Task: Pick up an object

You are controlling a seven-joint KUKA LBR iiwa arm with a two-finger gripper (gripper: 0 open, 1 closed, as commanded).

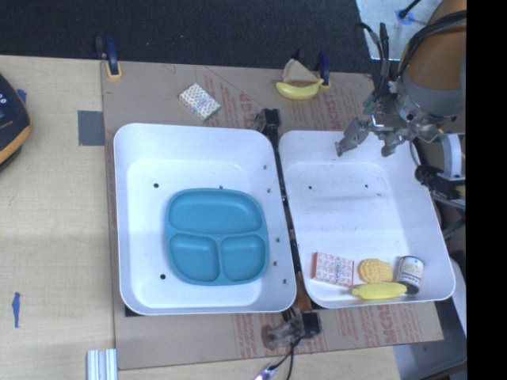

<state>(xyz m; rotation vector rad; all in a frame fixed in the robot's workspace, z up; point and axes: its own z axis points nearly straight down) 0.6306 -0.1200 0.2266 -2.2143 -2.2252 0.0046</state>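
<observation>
My gripper [368,143] hangs over the far edge of the right bin [348,204], fingers spread apart and nothing between them. Along that bin's near edge lie a red-and-white patterned packet [332,268], a round yellow cracker [375,271], a yellow banana [379,291] and a small can [410,271]. All of these are well below the gripper in the view, apart from it.
The left bin [139,212] holds a blue three-compartment plate [215,236]. Outside the bins, on the cardboard behind them, lie a small patterned packet [199,100] and a banana-shaped toy [299,87]. Cables and clamps sit between the bins.
</observation>
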